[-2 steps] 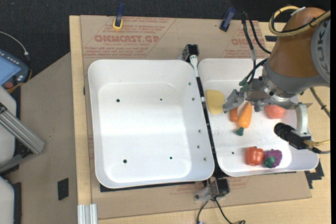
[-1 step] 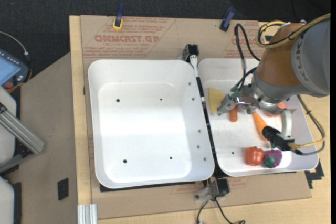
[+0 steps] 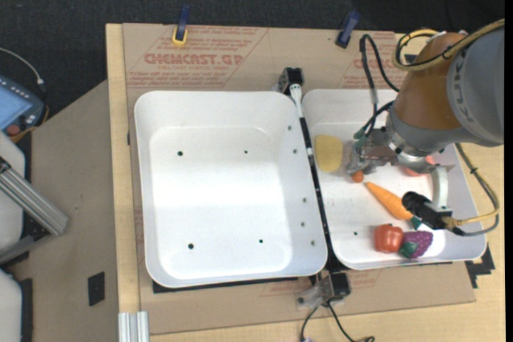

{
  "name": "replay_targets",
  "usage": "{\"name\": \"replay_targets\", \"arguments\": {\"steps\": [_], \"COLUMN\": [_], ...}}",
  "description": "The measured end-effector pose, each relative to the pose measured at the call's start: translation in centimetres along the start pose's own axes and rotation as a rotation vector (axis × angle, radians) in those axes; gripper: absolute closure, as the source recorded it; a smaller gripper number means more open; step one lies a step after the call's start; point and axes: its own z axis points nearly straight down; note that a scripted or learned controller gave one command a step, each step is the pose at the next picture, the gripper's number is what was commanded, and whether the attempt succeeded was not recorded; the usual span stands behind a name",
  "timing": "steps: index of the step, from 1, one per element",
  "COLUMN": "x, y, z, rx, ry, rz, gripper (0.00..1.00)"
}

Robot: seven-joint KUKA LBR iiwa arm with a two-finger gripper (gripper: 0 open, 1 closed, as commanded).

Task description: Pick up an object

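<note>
Gripper, finger state unclear, low by right bin's left edge; pale yellow rounded foam-like piece likely light, squashy; pinch its middle.

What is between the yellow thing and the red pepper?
In the camera view, the carrot lies between the yellow piece and the red pepper, on the right bin floor.

My bench, topped with a brown cardboard sheet printed in red, two shallow white bins side by side on it, left bin beside right bin, two blue clamps on the far edge I see
</note>
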Motion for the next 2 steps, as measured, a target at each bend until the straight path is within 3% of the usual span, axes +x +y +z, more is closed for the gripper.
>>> {"name": "replay_targets", "arguments": {"steps": [1,2], "x": [11.6,15.5], "y": [0.2,-5.1], "z": [-8.5,-12.9], "rx": [-0.006,0.004], "ry": [0.005,0.005], "rz": [-0.013,-0.007], "gripper": [1.0,1.0]}}
